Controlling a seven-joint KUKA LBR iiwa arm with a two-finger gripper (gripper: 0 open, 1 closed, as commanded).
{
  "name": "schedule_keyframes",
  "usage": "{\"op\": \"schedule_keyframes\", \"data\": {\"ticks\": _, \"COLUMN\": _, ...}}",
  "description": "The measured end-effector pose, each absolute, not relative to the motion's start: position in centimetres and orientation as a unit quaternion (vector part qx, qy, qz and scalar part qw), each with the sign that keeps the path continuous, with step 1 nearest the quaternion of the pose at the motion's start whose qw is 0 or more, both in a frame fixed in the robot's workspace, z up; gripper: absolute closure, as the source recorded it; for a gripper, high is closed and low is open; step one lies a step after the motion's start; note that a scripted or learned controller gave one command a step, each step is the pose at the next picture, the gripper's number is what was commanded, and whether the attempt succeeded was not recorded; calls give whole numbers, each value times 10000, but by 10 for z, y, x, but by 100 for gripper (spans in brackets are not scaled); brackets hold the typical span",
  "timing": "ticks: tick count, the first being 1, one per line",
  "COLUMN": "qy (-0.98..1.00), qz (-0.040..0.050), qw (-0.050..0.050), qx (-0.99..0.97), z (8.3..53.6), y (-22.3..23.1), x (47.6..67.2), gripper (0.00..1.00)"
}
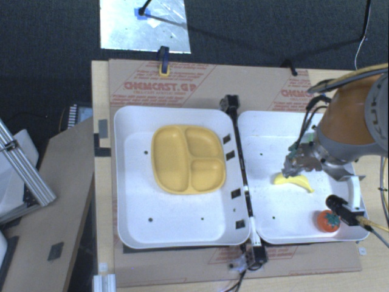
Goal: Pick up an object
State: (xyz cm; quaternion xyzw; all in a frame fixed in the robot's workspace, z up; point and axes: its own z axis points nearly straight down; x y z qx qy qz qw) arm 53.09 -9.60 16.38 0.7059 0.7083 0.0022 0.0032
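— Dark carpet surrounds your bench; what sits in the bins?

— A yellow divided plate (187, 159) lies in the left bin (130, 224). In the right bin (267, 224), a banana (294, 181) lies near centre, an orange fruit (328, 221) at five o'clock.

— And your gripper (296, 162)?

— It's just above the banana, at its twelve o'clock; you can't tell how its fingers stand.

Both white bins (182, 236) look like smooth matt plastic. Yellow divided plate (187, 159): plastic, slight sheen. Bench top (200, 81) is printed brown cardboard, matt. At 12 o'clock, a crinkled shiny foil sheet (144, 17) on dark rough carpet (48, 35). Banana (294, 181) and tomato (328, 221): glossy plastic.
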Motion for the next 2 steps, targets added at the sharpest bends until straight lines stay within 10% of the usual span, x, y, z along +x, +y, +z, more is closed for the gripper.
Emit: {"op": "schedule_keyframes", "data": {"ticks": 2, "qy": 7078, "qz": 0, "qw": 4, "qx": 7064, "z": 208, "y": -99, "x": 540, "gripper": 100}}
